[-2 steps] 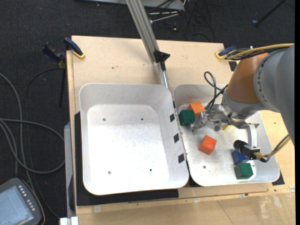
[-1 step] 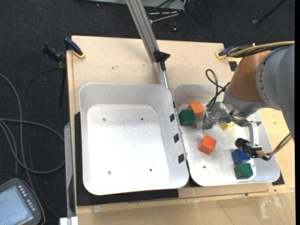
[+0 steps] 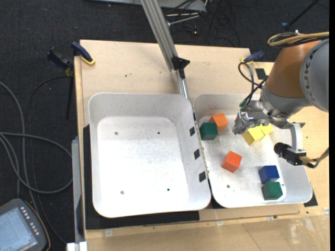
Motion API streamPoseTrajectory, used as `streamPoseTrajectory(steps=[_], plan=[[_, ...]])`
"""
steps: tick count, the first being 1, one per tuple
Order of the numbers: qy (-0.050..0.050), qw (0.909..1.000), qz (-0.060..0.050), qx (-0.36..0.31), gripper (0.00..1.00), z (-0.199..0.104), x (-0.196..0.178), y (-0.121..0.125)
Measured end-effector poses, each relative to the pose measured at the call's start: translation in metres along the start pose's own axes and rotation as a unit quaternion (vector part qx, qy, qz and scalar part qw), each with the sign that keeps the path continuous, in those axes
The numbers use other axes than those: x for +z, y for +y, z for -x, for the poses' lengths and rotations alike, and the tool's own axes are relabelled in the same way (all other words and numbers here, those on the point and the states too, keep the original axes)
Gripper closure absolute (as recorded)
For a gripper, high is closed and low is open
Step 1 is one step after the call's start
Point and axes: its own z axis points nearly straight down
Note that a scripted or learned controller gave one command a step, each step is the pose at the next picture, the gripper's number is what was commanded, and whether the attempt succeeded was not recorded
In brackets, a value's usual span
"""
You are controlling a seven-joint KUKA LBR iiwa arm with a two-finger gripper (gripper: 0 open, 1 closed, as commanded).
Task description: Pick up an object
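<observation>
Yellow block [image 3: 257, 134] is my target, sitting in the upper middle of the right-hand bin [image 3: 301, 195], right of centre in the frame, and my gripper [image 3: 244, 125] is down right beside its left edge, maybe touching it. From this slanted view I cannot tell whether the fingers are released or clenched; the wrist hides them, and I see nothing between them, so I'm not calling this a hold. Just to the left sit a green cube [image 3: 208, 130] and an orange cube [image 3: 220, 121], touching each other near the bin's left wall. A second orange block [image 3: 231, 161] lies lower, in the middle, and a blue cube [image 3: 268, 173] and another green cube [image 3: 272, 190] sit together at the lower right. My worry: the gripper looks off-centre on the yellow block, so closing could nudge it aside or pinch only a corner and let it slip on the lift. The left bin [image 3: 104, 103] lies well apart.
</observation>
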Motion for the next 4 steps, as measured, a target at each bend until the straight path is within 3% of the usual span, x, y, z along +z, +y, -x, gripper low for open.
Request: streamPoseTrajectory(steps=[1, 4], plan=[[0.0, 1.0, 0.0, 0.0, 1.0, 0.0, -0.042, 0.002], [0.002, 1.0, -0.003, -0.003, 1.0, -0.157, -0.075, -0.012]])
